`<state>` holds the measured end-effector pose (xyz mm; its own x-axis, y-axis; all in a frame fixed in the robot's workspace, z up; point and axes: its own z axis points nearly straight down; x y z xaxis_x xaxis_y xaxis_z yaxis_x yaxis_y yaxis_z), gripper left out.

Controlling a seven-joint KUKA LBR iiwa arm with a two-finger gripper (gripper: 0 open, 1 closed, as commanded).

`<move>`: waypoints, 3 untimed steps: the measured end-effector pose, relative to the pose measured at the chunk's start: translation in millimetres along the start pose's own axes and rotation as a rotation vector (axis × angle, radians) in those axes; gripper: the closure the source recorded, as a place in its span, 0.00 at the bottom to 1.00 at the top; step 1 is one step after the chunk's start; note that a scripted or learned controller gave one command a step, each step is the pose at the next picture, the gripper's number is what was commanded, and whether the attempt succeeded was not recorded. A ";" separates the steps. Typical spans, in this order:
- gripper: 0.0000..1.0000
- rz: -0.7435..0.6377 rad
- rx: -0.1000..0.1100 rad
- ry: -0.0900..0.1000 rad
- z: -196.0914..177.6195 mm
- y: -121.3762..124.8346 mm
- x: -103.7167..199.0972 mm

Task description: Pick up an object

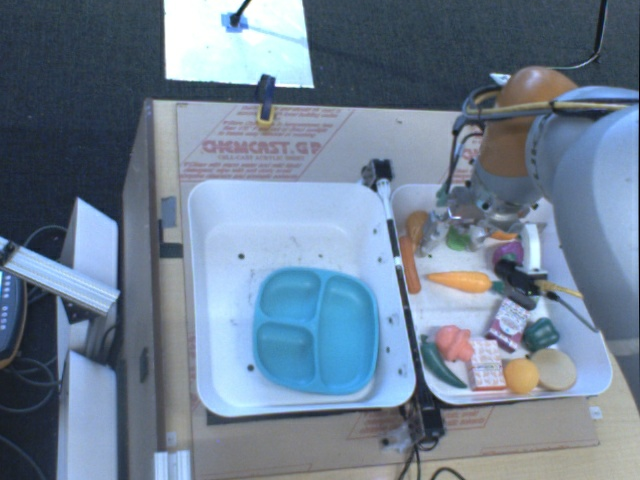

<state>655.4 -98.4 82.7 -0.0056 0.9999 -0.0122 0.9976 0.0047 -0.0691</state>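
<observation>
Gripper [455, 223] lowered over the far end of the right bin [600, 363], among the toy food.

Whether the jaws are spread or pressed together cannot be told, and nothing is seen held between them. A small green piece [458, 238] lies just beneath, with the carrot [460, 281] nearby and a sausage [409, 265] along the bin's left wall. One item should be singled out, straddled squarely and clear of its neighbours, then closed on before any lift is attempted. The blue plate [318, 330] in the left bin [215, 268] is best left alone.

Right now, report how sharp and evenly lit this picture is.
Camera view: lighting even, shadows soft; the blue tray and carrot look fairly crisp; the arm nearest the lens looks soft and bulky; small toys around the hand are hard to identify.
</observation>
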 end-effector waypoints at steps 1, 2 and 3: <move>0.00 0.003 -0.073 0.007 -24.5 12.1 11.8; 0.00 0.003 -0.075 0.010 -104.9 7.2 -10.1; 0.00 0.001 -0.070 0.013 -53.5 9.5 10.4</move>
<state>668.5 -87.3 135.3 -0.0043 1.0000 0.0006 1.0000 0.0043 0.0004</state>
